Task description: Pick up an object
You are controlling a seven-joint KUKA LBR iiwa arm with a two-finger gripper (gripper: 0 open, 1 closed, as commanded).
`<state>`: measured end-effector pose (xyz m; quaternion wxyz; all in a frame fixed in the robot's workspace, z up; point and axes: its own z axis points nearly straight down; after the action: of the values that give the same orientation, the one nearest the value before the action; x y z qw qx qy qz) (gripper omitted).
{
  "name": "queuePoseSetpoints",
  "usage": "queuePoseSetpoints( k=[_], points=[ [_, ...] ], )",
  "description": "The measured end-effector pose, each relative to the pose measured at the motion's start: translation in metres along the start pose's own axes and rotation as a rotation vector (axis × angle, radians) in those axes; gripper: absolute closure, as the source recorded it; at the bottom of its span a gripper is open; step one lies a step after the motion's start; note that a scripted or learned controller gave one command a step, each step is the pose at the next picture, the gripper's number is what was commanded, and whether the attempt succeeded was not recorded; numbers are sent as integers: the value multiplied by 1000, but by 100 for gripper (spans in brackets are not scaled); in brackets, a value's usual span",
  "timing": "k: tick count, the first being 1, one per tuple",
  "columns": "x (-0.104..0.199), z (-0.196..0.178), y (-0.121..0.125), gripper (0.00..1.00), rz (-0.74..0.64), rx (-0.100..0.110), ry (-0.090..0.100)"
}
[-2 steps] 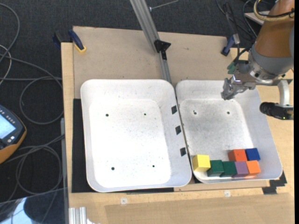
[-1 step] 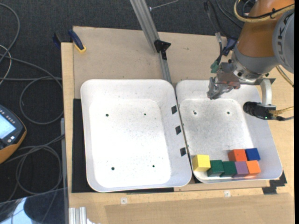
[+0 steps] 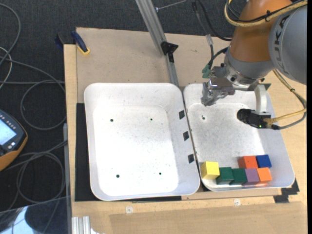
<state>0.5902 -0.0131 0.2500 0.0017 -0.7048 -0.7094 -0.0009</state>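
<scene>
Several small coloured blocks lie bunched along the near edge of the right bin [image 3: 273, 135]: a yellow block [image 3: 210, 169], a dark green block [image 3: 225, 174], a second green block [image 3: 239, 175], a purple block [image 3: 252, 175], two orange blocks [image 3: 250, 162] [image 3: 263, 174] and a blue block [image 3: 263, 160]. My gripper [image 3: 208, 99] hangs over the far left corner of the right bin, well away from the blocks. Nothing shows between its fingers.
The left bin [image 3: 92, 130] sits beside the right one, with black clips [image 3: 185, 135] along the shared edge. A slanted metal pole [image 3: 155, 28] rises behind the bins. Cables and a handheld device [image 3: 7, 135] lie on the floor at left.
</scene>
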Motion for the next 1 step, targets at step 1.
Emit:
queuePoseSetpoints(
  k=[1],
  points=[
    [55, 10, 0, 100, -1, 3, -1]
  ],
)
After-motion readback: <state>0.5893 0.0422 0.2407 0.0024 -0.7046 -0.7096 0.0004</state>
